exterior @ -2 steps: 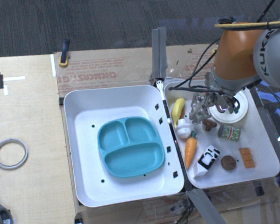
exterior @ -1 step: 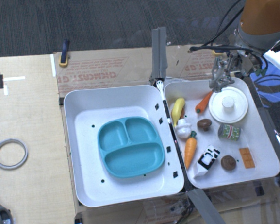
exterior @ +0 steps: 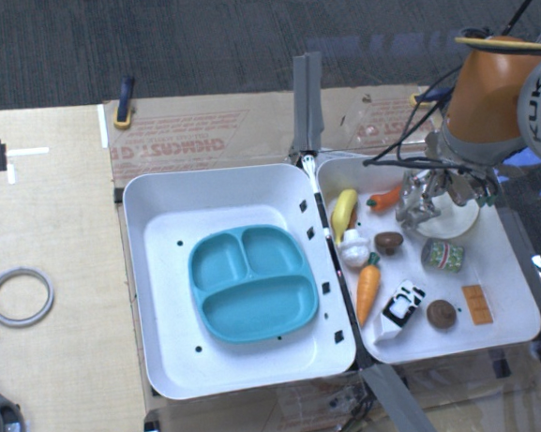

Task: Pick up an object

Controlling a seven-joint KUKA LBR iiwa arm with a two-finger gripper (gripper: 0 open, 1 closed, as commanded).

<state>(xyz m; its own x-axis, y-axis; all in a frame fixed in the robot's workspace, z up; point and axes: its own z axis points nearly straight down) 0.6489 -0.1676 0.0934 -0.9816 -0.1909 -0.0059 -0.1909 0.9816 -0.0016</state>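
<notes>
Toy food scattered in right bin; fingers above it, grip state unclear, nothing visibly held.

Bright, even overhead light with soft, faint shadows inside the white bins, mild glare on their rims, and slightly soft focus throughout the scene.

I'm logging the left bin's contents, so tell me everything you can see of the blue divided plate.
The blue divided plate is teal, looks like smooth plastic, and has rounded corners. Raised ridges split it into three compartments: two smaller ones at the far side and one wide one nearer the camera. It lies flat and face up, turned slightly askew, about mid-floor in the left bin.
</notes>
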